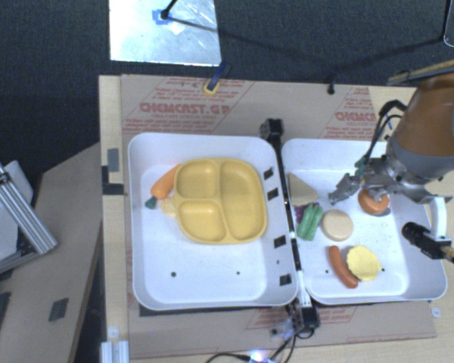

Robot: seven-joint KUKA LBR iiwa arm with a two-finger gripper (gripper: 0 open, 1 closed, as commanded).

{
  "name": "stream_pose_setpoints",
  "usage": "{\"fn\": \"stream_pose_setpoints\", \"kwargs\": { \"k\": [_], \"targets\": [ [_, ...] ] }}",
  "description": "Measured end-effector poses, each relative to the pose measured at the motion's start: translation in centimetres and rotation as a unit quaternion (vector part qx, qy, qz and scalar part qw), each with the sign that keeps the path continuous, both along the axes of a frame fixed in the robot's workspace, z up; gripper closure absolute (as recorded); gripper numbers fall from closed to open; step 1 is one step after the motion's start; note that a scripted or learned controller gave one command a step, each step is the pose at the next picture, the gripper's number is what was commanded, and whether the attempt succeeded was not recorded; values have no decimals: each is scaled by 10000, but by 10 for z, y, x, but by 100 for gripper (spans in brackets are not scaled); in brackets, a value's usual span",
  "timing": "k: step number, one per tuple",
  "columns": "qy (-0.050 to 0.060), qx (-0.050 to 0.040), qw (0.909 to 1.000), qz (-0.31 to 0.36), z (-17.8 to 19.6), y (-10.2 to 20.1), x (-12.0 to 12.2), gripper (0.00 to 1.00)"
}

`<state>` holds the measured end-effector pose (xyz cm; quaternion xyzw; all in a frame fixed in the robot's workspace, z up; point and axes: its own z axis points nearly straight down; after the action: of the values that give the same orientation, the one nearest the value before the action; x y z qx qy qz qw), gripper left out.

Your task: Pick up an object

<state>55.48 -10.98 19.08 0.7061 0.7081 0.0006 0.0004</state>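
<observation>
The claw (346, 188) hangs low over the right bin (424, 284), reaching in from the right on the grey arm (431, 138) with its orange band; whether it is open or closed cannot be told, as the tip is small and dark against the bin's white floor. No object is seen between its parts. Just right of it, touching or nearly so, lies an orange round piece (374, 203), partly covered by the wrist. Below the claw sits a pale beige disc (337, 224), and just left of that a green pod-shaped toy (310, 221) lies at a tilt near the divider. Above the green toy rests a tan wedge (302, 189). Toward the near edge of the bin, a red-orange sausage (342, 266) lies beside a yellow lumpy piece (363, 263), the two touching. In the left bin (155, 278), a yellow sectioned plate (216, 200) takes up the middle, with a toy carrot (164, 182) against its left rim. Both bins stand side by side on the cardboard-covered tabletop (181, 104).
</observation>
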Motion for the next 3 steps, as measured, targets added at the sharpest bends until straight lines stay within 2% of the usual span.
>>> {"fn": "stream_pose_setpoints", "kwargs": {
  "k": [1,2,3],
  "targets": [
    [25,7,10000,-2,-44,6,3,0],
    [-19,-8,10000,-10,-86,11,-1,0],
    [-89,-44,9999,-17,-97,6,6,0]
  ]
}}
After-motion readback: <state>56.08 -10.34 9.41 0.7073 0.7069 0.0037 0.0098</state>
